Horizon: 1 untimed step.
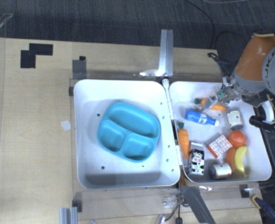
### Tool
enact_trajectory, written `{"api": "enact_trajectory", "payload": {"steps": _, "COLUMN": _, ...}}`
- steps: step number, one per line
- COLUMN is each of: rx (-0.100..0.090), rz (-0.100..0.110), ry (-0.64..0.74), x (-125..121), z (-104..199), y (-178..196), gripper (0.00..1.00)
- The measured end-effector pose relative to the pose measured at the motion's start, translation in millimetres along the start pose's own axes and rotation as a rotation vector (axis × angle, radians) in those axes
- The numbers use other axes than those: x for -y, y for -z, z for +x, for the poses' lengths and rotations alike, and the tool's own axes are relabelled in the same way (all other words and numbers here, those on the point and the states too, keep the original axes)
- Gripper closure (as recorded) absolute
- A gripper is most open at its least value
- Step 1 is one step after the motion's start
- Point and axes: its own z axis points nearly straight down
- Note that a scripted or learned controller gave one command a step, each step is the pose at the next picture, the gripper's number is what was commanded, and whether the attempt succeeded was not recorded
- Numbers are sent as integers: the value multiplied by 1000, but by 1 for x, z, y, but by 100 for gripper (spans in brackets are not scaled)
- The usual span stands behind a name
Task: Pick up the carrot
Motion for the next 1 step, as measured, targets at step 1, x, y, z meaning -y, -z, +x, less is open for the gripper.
{"api": "enact_trajectory", "payload": {"steps": 1, "rx": -2, "rz": 2, "ry": 3, "x": 0, "z": 1, "y": 11, "gripper": 100}}
